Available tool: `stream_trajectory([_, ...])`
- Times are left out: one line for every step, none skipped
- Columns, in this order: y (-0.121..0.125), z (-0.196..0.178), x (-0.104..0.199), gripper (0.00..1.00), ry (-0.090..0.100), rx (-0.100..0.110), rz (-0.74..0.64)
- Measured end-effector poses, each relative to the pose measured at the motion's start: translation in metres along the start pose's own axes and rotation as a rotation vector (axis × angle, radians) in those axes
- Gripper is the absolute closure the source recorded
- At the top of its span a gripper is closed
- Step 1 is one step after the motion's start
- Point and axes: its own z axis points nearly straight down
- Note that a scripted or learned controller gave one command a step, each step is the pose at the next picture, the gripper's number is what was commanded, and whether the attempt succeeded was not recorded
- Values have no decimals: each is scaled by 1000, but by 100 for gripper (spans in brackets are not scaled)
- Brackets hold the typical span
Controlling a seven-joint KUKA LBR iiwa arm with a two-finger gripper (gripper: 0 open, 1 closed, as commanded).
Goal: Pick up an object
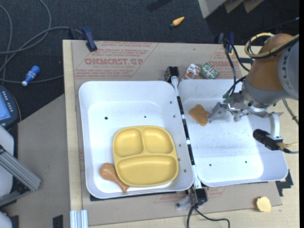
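Note:
A tan, toast-like piece (198,114) lies in the right bin (237,170), close to its left wall. My gripper (214,113) is low over the bin just to the right of this piece, its grey fingers pointing left and slightly spread, open. The fingertips sit at the piece's right edge, with nothing between them. In the left bin (95,103) rests a yellow divided plate (145,156). An orange-brown toy drumstick (112,174) lies against the plate's lower left edge.
The grey arm with its orange band (266,70) comes in over the right bin's upper right corner. Small packets (202,71) lie on the board behind the bins. A yellow chunk (263,204) sits on the bench in front of the right bin.

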Motion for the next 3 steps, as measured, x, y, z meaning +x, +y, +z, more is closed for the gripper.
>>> stream_trajectory([22,-12,45,0,-6,-17,1])
stream_trajectory([25,34,27,0,-6,-11,8])
stream_trajectory([80,-77,53,0,-9,-30,1])
